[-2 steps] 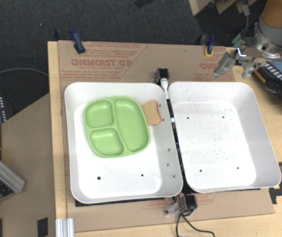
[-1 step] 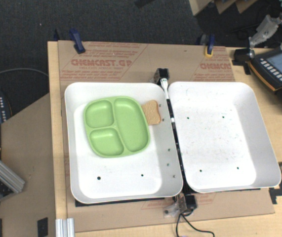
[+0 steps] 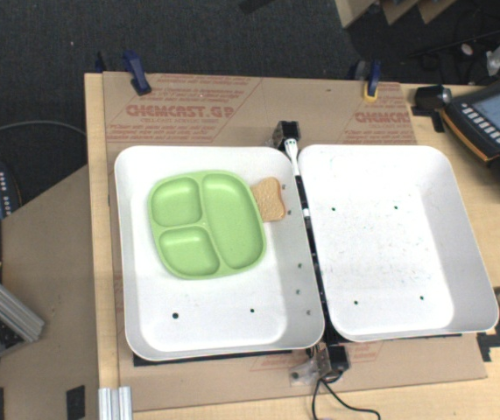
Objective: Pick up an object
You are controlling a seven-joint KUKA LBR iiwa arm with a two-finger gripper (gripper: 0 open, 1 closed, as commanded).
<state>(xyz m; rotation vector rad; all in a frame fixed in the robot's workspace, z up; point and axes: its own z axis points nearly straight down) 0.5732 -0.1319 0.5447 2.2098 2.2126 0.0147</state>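
Starting at the left, the left bin (image 3: pixel 219 318) holds everything worth picking. A green plate (image 3: pixel 206 226) with three sections lies flat in its upper half. Just right of it, a small tan piece (image 3: pixel 270 199) that looks like a cracker or sponge lies touching the plate's right rim, near the wall where the two bins meet. The lower half of this bin is bare white floor with a few dark specks. Further right, the right bin (image 3: pixel 390 243) shows only its speckled floor. Both bins sit side by side on the counter (image 3: pixel 102 147).

As a judgement, the task is at its very start: nothing has been lifted, and both things rest on the bin floor. Whether the fingers are wide or narrow cannot be told from this view.

The next move calls for a choice of target and a reach across the right bin to the left one. The tan piece seems the easier grasp, being small and thick enough to pinch, though it sits close to the plate and the bin wall, so the fingers would need to come down along the free direction. The plate is broad and low, and would need a grip on its rim.
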